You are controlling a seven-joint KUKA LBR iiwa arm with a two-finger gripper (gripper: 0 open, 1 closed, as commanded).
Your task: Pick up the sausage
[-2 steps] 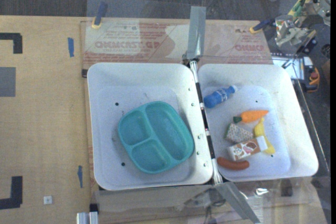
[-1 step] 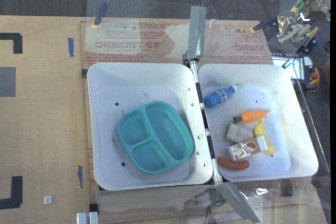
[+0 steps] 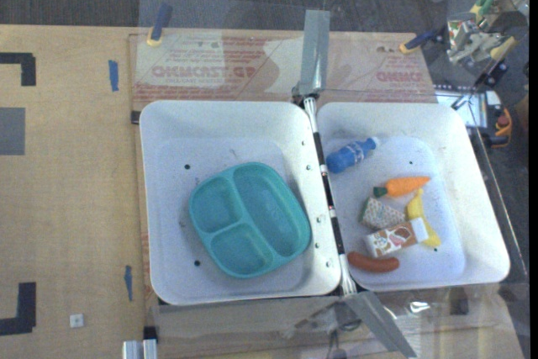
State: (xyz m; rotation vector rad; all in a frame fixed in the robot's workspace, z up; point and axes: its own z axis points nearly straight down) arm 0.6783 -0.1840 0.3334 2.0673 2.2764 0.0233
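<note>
The sausage (image 3: 373,263) is a small reddish-brown link lying flat near the front left corner of the right bin (image 3: 471,181). It lies just in front of a small red and white carton (image 3: 392,240), close to the divider between the two bins.
The right bin also holds a blue bottle (image 3: 350,154), a carrot (image 3: 407,186), a yellow banana (image 3: 420,219) and a grey-green packet (image 3: 380,213). A teal divided plate (image 3: 248,219) lies in the left bin (image 3: 168,147). Clutter and cables sit at the back right.
</note>
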